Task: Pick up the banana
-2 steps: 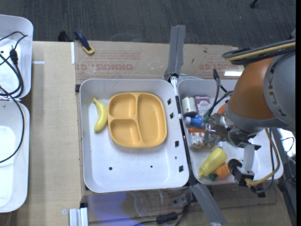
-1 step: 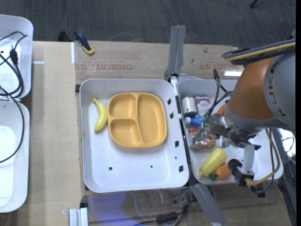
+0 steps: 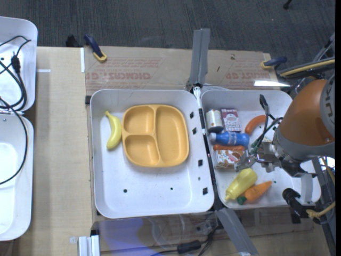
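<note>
1. Where the arm (image 3: pixel 311 116) reaches in from the right, its grey and orange bulk covers the far side of the right bin (image 3: pixel 277 96), and the claw (image 3: pixel 259 158) below it is a dark tangle of metal and cable — whether it is wide or narrow I cannot tell.
2. Crowded beneath and beside the claw lie a silver can (image 3: pixel 213 119), a small red-and-white box (image 3: pixel 230 119), a blue bottle (image 3: pixel 230 138), a red packet (image 3: pixel 230 156), a yellow squeeze bottle (image 3: pixel 240 182) and a carrot (image 3: pixel 256 191); an orange-red item (image 3: pixel 254 123) near the arm is partly hidden.
3. The banana (image 3: pixel 113 130) lies in the left bin (image 3: pixel 149 204), near its left wall, just beside the yellow divided plate (image 3: pixel 155 135) — well apart from the claw, with the plate and the bins' shared walls between them.
</note>
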